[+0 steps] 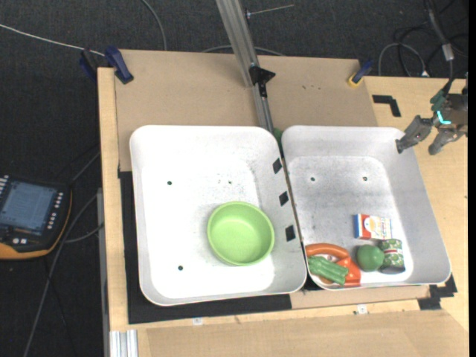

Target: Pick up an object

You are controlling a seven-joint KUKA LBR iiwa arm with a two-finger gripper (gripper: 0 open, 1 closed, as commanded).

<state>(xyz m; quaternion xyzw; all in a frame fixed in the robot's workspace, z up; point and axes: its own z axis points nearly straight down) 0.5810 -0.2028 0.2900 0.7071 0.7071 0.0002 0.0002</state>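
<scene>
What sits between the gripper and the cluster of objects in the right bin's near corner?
Nothing: the camera view shows bare white bin floor between the open gripper at the right bin's far right rim and the small carton.

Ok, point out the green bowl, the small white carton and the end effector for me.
green bowl (240, 233), camera view, inner floor of the bowl.
small white carton (370, 226), camera view, its printed top face.
end effector (427, 137), camera view, midway between its fingertips.

A robot lab: teach pendant (30, 216) on dark carpet, cables (111, 6), clamped bench (312, 88).
</scene>
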